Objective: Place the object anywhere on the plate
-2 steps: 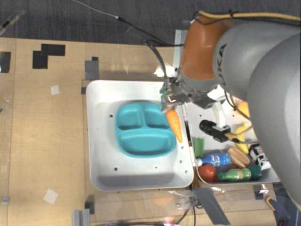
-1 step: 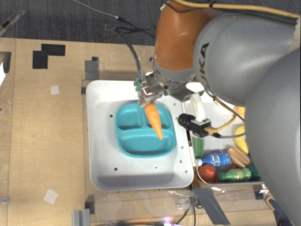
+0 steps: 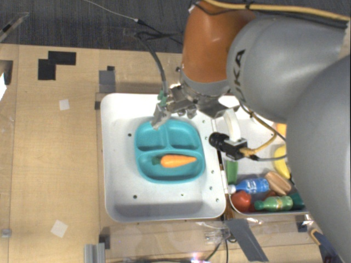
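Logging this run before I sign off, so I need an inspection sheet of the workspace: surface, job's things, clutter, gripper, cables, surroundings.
Surface: light wooden bench bearing two shallow white bins; left bin.
Job's things: orange plastic carrot lying in the front compartment of the teal divided plate.
Clutter: right bin holds a blue bottle, red and green toy foods, yellow pieces.
Gripper: gripper at the plate's rear left rim; nothing seen in it.
Cables: black cable running to the wrist.
Surroundings: dark carpet.

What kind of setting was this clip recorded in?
Likely a robotics lab bench set up for pick-and-place trials: a wooden bench bears two white bins, one with a teal divided plate holding a toy carrot, the other with assorted toy food.
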